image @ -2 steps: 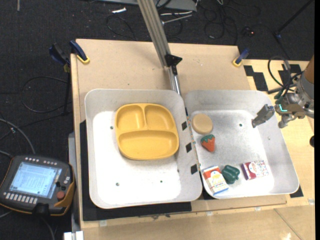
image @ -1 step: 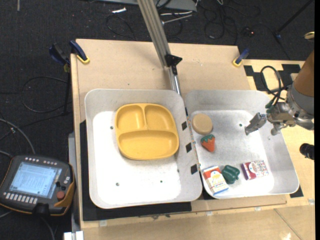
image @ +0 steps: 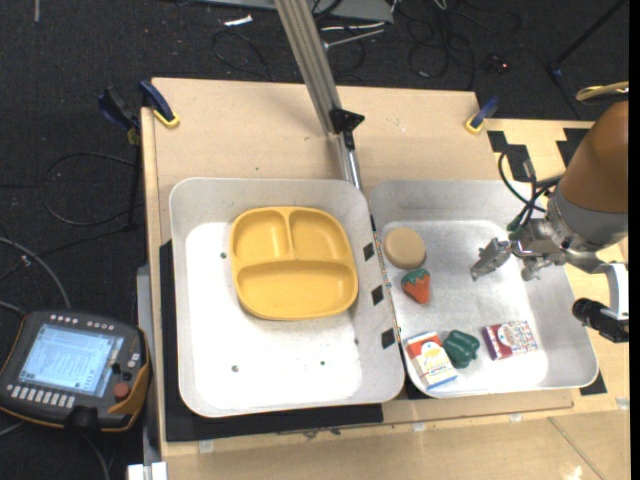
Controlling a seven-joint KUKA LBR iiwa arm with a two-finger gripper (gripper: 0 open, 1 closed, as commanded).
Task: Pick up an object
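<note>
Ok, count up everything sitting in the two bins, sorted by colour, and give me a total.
Yellow: 1, the divided plate
Tan: 1, the round puck
Red: 1, the strawberry
Green: 1, the green toy
Printed cartons: 2, one orange and white, one red and white
Total: 6

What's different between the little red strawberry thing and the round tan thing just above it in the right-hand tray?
The strawberry is red with a green leafy top; the tan disc is one plain beige colour. The strawberry tapers to a point, while the disc is round and flat-topped. The strawberry looks smaller than the disc. Both lie close together near the left edge of the right bin, apart from the gripper.
</note>
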